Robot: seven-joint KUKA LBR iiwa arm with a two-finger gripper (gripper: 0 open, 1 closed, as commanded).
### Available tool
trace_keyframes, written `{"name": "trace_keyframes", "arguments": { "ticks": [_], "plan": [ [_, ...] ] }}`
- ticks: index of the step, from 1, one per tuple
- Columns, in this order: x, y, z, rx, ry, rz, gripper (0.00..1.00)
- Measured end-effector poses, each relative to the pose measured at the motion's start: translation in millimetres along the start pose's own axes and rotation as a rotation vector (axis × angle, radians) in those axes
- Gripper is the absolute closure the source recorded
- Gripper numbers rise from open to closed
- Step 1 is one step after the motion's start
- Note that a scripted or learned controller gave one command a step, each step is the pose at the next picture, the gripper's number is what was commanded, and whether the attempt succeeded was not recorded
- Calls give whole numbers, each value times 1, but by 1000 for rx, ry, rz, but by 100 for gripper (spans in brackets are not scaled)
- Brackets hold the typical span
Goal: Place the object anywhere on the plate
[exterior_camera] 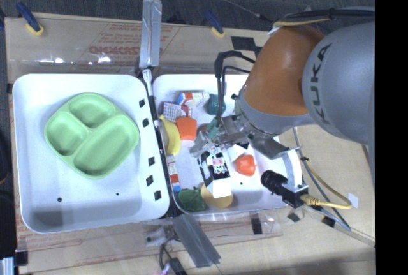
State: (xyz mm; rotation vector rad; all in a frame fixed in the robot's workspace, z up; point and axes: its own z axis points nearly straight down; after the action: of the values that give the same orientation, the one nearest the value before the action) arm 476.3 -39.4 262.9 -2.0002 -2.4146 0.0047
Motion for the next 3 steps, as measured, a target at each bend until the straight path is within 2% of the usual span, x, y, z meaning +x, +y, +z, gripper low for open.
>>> {"name": "trace_keyframes", "arguments": {
  "ticks": [1, 2, 3],
  "plan": [
    [57, 30, 74, 2, -2, -83, 100],
    [111, 143, 29, -7, -3, -158, 100],
    [185, 170, 57, -2, -3, -199, 100]
  ]
}}
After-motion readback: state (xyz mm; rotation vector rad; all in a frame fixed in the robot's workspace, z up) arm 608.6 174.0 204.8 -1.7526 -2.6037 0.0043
